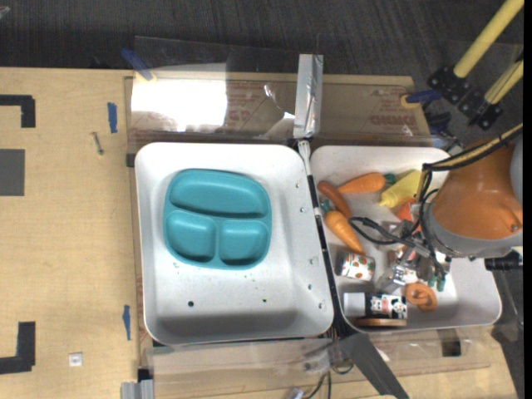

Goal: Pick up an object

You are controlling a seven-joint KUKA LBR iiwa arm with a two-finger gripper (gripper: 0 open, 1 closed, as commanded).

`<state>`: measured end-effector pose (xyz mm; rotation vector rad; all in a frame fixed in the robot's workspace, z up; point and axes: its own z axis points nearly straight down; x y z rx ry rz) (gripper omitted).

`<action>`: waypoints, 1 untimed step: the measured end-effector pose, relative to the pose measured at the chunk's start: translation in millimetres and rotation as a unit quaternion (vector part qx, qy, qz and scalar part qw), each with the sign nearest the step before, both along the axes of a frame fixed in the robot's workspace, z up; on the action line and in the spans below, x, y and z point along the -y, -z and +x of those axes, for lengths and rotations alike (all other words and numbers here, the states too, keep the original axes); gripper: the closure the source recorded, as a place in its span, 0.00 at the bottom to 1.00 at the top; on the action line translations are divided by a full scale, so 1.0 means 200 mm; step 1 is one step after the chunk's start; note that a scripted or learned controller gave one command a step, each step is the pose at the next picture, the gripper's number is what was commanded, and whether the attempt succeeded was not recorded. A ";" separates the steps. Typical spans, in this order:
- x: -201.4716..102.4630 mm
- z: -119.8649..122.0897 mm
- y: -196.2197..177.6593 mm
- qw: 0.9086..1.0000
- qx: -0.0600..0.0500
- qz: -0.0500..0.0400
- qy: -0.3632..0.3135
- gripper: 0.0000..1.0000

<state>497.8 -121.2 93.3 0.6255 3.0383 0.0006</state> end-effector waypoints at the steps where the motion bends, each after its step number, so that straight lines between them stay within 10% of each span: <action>1: -0.08 0.43 -0.12 0.998 -0.015 0.000 -0.053 0.00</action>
